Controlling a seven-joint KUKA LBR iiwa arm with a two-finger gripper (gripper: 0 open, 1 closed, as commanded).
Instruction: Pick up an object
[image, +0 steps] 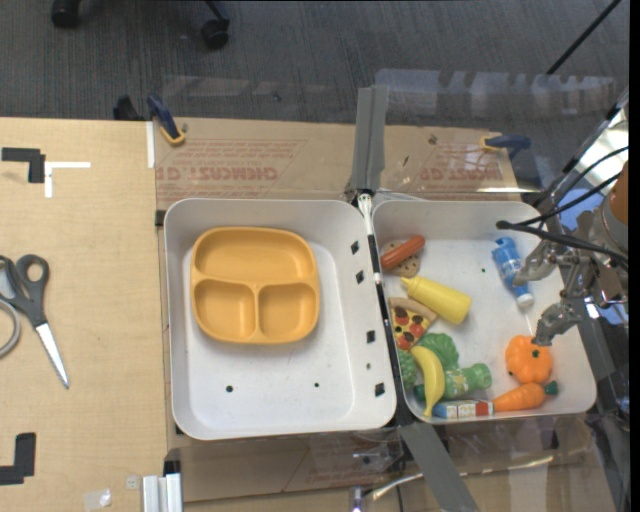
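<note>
A small orange pumpkin (528, 360) with a green stem sat near the right bin's (470, 222) right wall, a carrot (519, 398) just beside it. The arm reached in from the right, its tool (548, 296) poised above the pumpkin, fingers spread apart and gripping nothing.

The arm (612, 215) is cut off by the right edge. The banana (431, 371) hides part of the green vegetable (452, 368) under it.
</note>
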